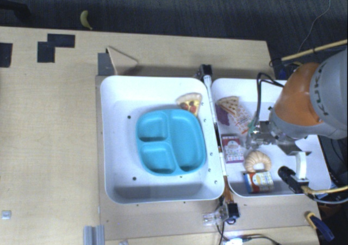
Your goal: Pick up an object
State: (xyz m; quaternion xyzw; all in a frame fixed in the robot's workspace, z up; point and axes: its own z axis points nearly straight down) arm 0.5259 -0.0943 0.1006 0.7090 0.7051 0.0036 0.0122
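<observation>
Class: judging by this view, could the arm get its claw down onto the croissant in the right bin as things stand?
Probably yes. The croissant lies uncovered on top, just below the claw; the can beside it sits close but doesn't cover it.

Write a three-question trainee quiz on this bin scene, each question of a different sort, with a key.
1. True or false: the blue divided tray lies in the right bin.
2. Multiple choice: what lies just beside the tray's upper right corner in the left bin? A) a pizza slice B) a can C) a croissant
3. Fill in: in the right bin, the croissant lies just above the ____ in the camera view.

Key:
1. False; the tray is in the left bin.
2. A; the pizza slice lies there.
3. The can.
</observation>
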